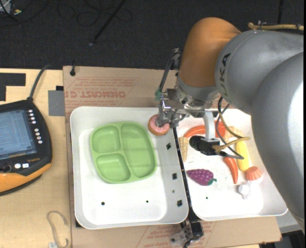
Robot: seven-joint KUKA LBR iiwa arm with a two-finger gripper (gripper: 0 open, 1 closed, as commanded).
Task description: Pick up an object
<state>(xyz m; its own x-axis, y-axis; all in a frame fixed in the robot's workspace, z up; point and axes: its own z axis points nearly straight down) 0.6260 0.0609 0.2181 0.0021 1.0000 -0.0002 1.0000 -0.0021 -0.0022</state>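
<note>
Doughnut (159,125), pink, shows at the left-hand bin's (83,138) upper right rim, mid-frame, just below the end effector (166,115); whether that is clenched on it I cannot tell. Likely the grasp step; next, a straight lift.

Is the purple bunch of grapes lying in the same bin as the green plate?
No, the purple grapes lie in the right-hand bin, and the green plate lies in the left-hand bin.

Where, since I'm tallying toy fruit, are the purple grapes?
The grapes lie in the right bin, close to its left wall, left of an orange toy in the camera view.
</note>
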